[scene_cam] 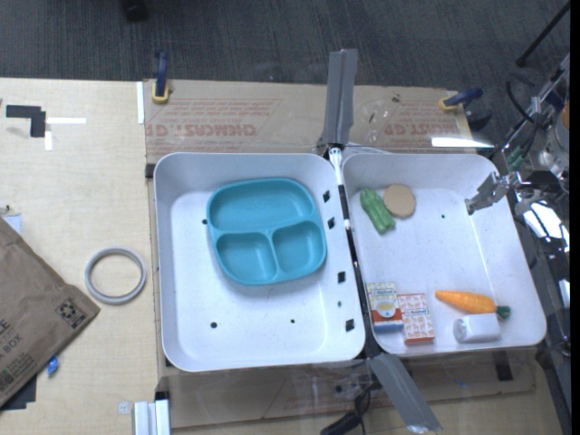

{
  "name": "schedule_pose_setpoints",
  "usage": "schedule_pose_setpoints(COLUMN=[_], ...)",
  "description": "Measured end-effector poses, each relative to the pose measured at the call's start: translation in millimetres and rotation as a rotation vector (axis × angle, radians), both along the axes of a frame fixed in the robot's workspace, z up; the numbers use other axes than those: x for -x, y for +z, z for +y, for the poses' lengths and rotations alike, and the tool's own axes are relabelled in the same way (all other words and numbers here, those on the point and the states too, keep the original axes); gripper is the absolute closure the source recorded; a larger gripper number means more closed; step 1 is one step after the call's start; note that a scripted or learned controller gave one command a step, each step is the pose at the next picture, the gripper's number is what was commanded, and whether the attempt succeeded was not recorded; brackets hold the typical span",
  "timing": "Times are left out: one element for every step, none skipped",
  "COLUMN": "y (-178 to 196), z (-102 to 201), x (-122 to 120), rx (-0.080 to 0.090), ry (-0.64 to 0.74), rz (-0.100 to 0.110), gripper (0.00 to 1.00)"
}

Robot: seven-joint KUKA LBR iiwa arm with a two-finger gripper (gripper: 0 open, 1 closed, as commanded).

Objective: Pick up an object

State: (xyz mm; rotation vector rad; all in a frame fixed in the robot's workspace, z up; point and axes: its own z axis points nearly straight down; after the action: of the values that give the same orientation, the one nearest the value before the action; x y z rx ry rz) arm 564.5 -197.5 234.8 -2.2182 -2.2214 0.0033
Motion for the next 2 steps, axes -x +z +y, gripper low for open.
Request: schedule_pose_setpoints(y=[-60, -143], z=[-13, 3], x=[65, 87], rx=[-0.001, 0.000], ry=[0.062, 0.131], rz=[0.000, -0.004], gripper=[0.00, 0.00])
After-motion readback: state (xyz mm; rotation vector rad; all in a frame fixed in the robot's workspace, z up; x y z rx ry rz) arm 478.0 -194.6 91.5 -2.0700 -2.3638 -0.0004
